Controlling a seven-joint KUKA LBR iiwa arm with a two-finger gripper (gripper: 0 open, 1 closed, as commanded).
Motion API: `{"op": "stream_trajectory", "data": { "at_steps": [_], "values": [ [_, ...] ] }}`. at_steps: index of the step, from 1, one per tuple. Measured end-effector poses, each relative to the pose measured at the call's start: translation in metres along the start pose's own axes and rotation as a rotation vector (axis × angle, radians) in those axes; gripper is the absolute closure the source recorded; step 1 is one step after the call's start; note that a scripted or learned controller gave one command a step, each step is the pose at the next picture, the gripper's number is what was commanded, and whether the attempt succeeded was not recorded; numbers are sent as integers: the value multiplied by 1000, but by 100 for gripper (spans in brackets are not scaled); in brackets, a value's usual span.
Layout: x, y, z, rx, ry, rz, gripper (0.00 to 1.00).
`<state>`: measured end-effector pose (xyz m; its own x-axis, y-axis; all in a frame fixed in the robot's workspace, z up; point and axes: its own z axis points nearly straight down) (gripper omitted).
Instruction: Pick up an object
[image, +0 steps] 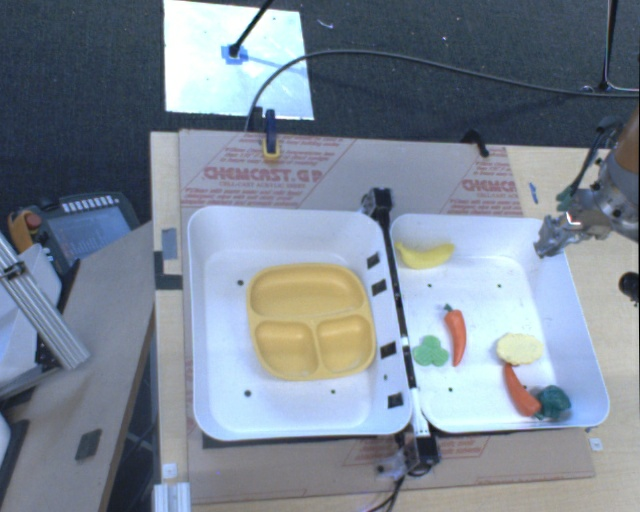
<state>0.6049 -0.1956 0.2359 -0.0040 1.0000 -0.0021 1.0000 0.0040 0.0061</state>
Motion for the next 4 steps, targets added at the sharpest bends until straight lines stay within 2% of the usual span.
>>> {"op": "stream_trajectory", "data": {
  "at_steps": [2, 3, 4],
  "values": [
    [110, -9, 20, 6, 4, -5, 100],
    [167, -11, 8, 2, 4, -6, 100],
    [220, -16, 18, 5, 5, -6, 100]
  ]
}}
